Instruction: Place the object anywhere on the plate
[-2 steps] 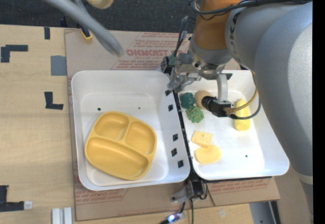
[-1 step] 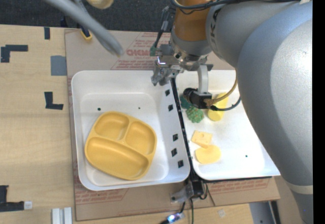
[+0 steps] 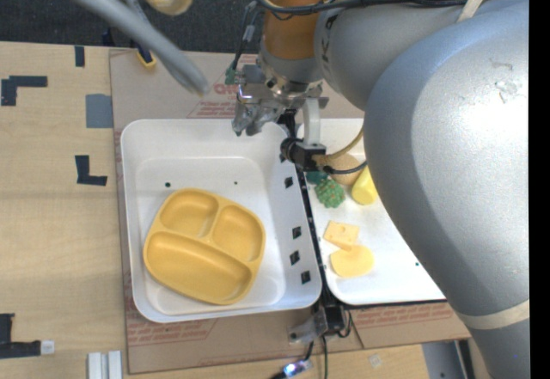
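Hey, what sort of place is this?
Probably a robotics lab bench, not a kitchen: a grey robot arm with an orange band hangs over two shallow white bins, one holding a yellow divided plastic plate, the other small toy-like food pieces.

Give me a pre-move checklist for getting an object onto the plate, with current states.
1. Plate lies flat in the left bin: ok.
2. Objects ready in the right bin (green piece, cheese wedge, yellow slice): ok.
3. Gripper above the plate: not ok, it hangs by the left bin's far rim, beyond the plate.
4. Gripper holding an object: cannot tell.
5. Object on the plate: not ok, none there yet.
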`<control>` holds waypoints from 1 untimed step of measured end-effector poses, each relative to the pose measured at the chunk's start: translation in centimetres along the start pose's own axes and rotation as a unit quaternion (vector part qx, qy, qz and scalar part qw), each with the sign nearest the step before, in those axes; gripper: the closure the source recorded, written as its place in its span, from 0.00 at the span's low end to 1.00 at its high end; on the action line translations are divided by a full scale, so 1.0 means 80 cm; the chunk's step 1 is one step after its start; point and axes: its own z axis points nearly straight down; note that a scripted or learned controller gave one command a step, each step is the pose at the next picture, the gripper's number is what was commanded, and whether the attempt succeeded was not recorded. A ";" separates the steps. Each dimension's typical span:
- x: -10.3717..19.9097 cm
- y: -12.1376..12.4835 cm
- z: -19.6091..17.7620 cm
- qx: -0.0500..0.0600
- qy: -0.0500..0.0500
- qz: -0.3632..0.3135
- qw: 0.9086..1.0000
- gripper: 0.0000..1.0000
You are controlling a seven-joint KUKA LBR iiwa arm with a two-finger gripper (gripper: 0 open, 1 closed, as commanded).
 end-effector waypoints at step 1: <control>-0.003 -0.011 0.003 0.001 -0.001 0.002 1.000 1.00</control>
